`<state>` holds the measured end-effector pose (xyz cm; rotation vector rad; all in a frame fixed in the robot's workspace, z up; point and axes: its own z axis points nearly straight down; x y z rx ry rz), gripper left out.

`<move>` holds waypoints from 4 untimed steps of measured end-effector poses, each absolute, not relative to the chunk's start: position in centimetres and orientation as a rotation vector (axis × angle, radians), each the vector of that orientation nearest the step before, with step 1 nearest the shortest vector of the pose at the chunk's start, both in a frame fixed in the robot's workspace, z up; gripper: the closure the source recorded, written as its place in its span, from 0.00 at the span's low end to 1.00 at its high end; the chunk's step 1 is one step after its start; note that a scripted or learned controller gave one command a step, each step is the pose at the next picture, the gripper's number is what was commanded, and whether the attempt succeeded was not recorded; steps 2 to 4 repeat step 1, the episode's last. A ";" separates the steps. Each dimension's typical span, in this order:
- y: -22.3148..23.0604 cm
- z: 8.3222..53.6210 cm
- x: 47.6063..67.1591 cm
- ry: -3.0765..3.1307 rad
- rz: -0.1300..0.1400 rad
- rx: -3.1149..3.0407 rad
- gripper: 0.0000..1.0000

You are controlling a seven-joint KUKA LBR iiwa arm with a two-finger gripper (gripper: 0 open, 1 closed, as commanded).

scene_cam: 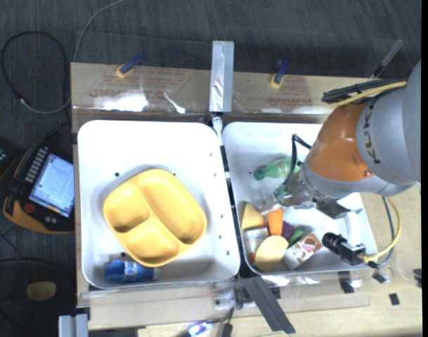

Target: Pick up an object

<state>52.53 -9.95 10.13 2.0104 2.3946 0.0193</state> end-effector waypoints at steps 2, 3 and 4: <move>-7.6 21.7 53.9 2.171 -0.005 2.269 1.00; -7.6 21.7 53.9 2.171 -0.005 2.269 1.00; -7.6 21.7 53.9 2.171 -0.005 2.269 1.00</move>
